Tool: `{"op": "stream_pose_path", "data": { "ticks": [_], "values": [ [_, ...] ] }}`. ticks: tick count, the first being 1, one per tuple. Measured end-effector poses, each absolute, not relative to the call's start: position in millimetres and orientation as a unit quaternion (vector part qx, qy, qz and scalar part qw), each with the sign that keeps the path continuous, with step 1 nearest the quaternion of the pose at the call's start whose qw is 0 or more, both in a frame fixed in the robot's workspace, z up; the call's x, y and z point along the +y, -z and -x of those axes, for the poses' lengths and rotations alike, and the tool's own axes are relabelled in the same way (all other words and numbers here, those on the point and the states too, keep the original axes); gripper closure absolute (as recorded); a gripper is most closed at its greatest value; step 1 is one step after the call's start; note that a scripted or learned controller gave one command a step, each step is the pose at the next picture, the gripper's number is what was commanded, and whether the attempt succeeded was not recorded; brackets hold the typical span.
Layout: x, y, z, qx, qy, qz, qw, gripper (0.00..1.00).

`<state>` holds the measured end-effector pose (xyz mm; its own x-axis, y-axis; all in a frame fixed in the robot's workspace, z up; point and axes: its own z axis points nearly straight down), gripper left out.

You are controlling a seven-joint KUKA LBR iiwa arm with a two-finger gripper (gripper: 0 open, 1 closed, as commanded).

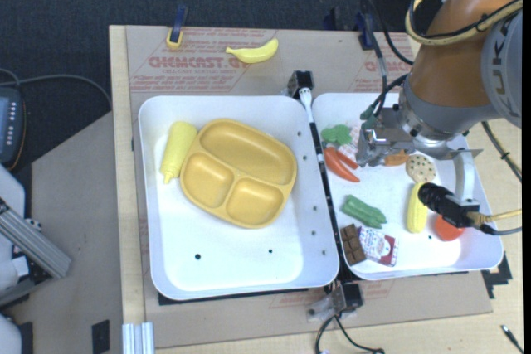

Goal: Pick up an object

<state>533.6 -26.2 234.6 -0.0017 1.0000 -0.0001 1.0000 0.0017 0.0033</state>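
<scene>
My gripper (370,148) hangs over the upper middle of the right bin (477,257), with the grey and orange arm reaching in from the right. Just left of it lie a green leafy toy (336,133) and a red-orange pepper (341,164). An orange piece (395,158) pokes out beside the gripper, partly hidden by it. A speckled cookie (421,168) sits to its right. Lower in the bin are a green pod (363,211), a yellow piece (416,210), a red piece (449,231), a chocolate bar (352,243) and a red and white packet (379,248).
The left bin (158,236) holds a yellow divided plate (238,172) and a yellow bottle-shaped toy (175,150). A yellow banana (253,52) lies on the cardboard behind the bins. The divider rail (319,178) runs between the two bins.
</scene>
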Motion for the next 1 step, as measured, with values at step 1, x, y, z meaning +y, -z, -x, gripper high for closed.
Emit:
{"op": "stream_pose_path", "data": {
  "ticks": [1],
  "values": [
    [-26.6,-214.5,-524.3,0.707,0.0011,-0.707,-0.002,1.0]
  ]
}}
